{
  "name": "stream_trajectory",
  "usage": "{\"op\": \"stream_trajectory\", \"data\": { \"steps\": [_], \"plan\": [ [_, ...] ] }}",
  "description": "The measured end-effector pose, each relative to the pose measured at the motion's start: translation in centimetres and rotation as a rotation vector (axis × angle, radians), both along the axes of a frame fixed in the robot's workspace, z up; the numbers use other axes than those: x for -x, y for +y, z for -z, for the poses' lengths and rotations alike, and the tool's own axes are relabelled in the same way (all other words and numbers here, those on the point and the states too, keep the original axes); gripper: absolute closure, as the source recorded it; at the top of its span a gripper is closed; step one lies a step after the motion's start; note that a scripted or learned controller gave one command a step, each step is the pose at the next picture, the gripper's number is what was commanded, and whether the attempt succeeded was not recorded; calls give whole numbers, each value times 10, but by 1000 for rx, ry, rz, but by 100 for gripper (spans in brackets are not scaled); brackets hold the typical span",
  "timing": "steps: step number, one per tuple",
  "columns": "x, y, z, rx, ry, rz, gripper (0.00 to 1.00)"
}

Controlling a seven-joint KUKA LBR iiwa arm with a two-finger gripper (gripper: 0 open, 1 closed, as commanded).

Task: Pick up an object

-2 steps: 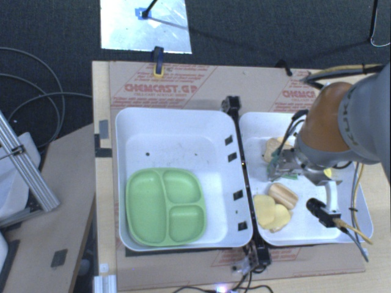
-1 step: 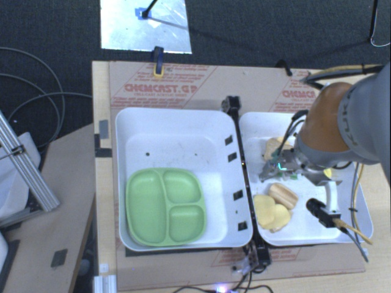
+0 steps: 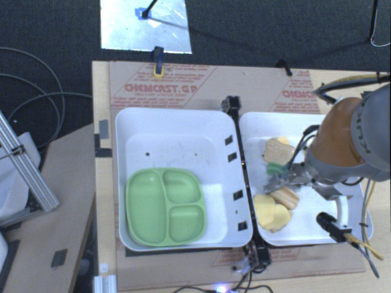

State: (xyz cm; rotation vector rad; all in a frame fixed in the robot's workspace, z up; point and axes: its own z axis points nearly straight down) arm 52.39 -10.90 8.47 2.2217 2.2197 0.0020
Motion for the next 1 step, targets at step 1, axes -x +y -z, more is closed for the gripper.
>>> {"op": "stream_trajectory", "data": {
  "steps": [1],
  "plan": [
    [-3,-1,-13,4,-7,-1,100]
  ]
}}
